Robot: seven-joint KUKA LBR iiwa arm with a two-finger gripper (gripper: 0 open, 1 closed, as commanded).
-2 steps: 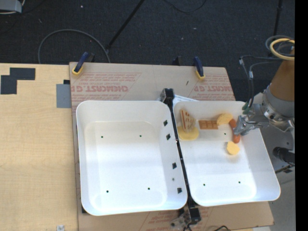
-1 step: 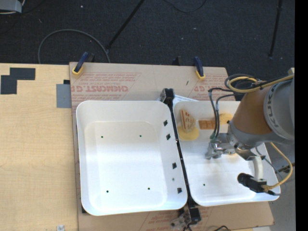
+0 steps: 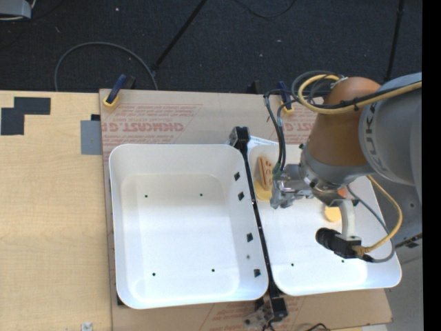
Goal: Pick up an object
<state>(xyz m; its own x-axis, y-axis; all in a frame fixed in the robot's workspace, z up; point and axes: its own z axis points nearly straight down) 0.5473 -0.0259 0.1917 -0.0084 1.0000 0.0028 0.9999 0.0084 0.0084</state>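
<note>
A tan, ridged object (image 3: pixel 263 172) lies against the left wall of the right bin (image 3: pixel 324 281), near its far end. A small yellow object (image 3: pixel 333 214) rests on the bin floor further right, partly hidden by the arm. My gripper (image 3: pixel 280 196) hangs low inside the right bin, just to the right of and below the tan object. The wrist above it hides its tips.
The left bin (image 3: pixel 138 267) adjoins the right one along a black divider (image 3: pixel 249 212). A black connector on a yellow cable (image 3: pixel 339 244) dangles from the arm over the right bin. Brown cardboard (image 3: pixel 172 116) lies under both bins, with clamps at its far edge.
</note>
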